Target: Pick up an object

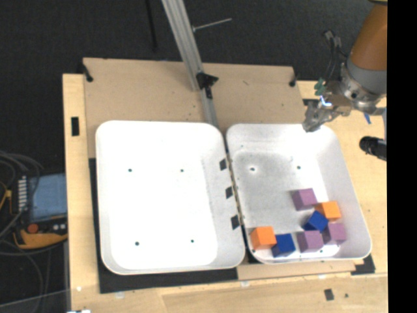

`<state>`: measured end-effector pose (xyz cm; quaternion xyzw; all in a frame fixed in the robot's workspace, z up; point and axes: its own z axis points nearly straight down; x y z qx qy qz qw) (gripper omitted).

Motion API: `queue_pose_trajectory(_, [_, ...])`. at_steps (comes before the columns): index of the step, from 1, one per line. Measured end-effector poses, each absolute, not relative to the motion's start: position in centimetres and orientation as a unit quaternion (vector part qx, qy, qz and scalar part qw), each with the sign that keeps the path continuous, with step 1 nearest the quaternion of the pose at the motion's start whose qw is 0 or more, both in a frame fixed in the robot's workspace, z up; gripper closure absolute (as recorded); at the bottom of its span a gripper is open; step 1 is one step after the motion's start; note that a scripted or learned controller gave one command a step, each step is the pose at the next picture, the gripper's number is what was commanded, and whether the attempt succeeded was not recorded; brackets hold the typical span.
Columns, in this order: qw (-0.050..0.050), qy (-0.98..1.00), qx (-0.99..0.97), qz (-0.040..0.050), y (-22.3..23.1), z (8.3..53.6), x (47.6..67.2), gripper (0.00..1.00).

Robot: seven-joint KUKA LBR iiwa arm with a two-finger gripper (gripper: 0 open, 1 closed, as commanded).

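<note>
From my station I see the grey arm with its orange band [371, 34] reaching in from the right, its end effector [315, 120] hanging over the far right corner of the right-hand shallow white plastic bin [273, 175]. I cannot tell whether it is clenched or released; it is small and blurred.

The candidate objects all lie in the near right part of that bin, well apart from the end effector: a purple cube [303, 198], an orange cube [330, 210] touching a blue cube [317, 221], a second purple cube [337, 231], a third purple cube [310, 240], a second blue cube [283, 244] and, just beside it, a larger orange cube [263, 237].

The left-hand white bin [163, 194] sits alongside on the pale wooden bench [78, 142]. A slanted metal rail [186, 38] crosses the far side.
</note>
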<state>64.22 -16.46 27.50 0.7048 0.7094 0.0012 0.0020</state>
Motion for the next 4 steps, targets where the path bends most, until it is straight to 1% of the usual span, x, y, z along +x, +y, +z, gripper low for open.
queue_pose_trajectory(1, [0.000,0.709,0.705,0.0007,-10.4,27.6,64.0,1.00])
queue_pose_trajectory(2, [-0.001,0.709,0.705,0.0000,-4.4,26.2,64.0,1.00])
queue_pose_trajectory(3, [-0.001,0.710,0.705,-0.0003,1.5,25.2,63.3,1.00])
queue_pose_trajectory(4, [-0.001,0.710,0.705,-0.0007,7.1,23.8,63.7,1.00])
